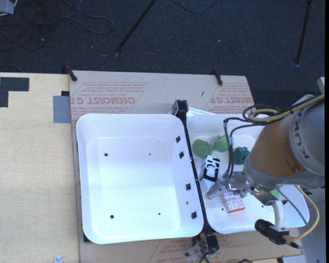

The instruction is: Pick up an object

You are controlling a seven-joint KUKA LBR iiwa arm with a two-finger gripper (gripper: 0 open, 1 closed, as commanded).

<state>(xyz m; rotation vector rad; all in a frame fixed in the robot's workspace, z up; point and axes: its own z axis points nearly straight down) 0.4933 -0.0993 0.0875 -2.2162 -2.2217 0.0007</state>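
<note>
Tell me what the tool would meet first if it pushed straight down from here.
Probably the small red-and-white packet on the right bin's floor, just under the tool; depth is hard to judge from this slanted view.

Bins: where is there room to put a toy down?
The left bin has bare floor from its walls to the black divider. The right bin is crowded: green pieces, a black-and-white item, a red-and-white packet and the arm.

Cardboard sheet (pixel 126 92) – dark carpet (pixel 153 26), cables (pixel 82 12)

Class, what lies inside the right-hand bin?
In the right bin: green items, a black-and-white object, a red-and-white packet. The arm covers the rest.
</note>
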